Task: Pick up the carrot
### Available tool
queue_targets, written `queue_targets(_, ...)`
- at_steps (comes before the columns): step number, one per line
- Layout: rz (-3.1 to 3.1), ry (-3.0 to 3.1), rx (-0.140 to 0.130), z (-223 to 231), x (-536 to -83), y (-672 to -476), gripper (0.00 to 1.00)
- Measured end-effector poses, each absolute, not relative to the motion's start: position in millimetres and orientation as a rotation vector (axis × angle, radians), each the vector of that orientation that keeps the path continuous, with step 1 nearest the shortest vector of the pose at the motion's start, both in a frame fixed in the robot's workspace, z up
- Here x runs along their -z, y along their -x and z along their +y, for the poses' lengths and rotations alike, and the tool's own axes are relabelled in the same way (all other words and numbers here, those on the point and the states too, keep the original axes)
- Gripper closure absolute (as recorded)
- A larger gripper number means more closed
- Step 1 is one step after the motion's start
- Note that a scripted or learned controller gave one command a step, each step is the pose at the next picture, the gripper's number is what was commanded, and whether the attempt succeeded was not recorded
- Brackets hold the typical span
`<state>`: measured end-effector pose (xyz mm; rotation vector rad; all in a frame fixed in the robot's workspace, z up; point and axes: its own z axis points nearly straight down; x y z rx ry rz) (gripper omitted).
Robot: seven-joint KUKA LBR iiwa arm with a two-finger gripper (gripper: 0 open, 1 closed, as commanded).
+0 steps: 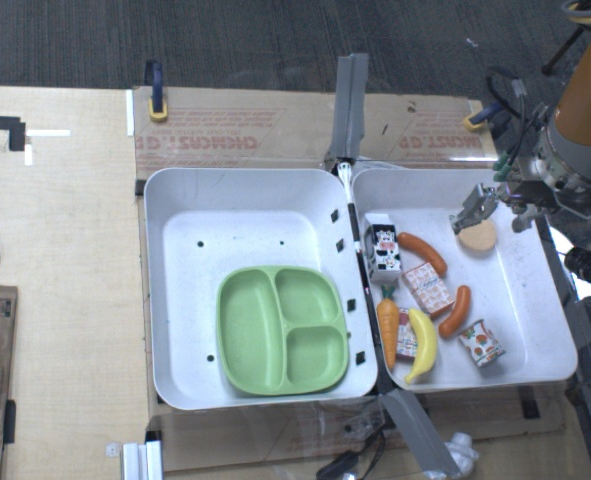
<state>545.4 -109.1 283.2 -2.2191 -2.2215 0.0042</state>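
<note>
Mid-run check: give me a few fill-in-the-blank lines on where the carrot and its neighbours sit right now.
1. The carrot lies in the ____ bin.
2. The yellow fruit right beside the carrot is a ____.
3. The green divided plate has ____ compartments.
4. The hand hovers near the round tan ____, far from the carrot.

Missing words: right; banana; three; bread roll

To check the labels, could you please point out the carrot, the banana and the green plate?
carrot [387, 328], camera view, mid orange body.
banana [424, 348], camera view, middle of curve.
green plate [237, 340], camera view, left compartment floor.
</note>
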Motion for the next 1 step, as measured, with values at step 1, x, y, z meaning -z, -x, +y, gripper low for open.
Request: queue_targets(1,-2.223,2.217,-0.004,-110.5,-212.4,-501.0,0.00)
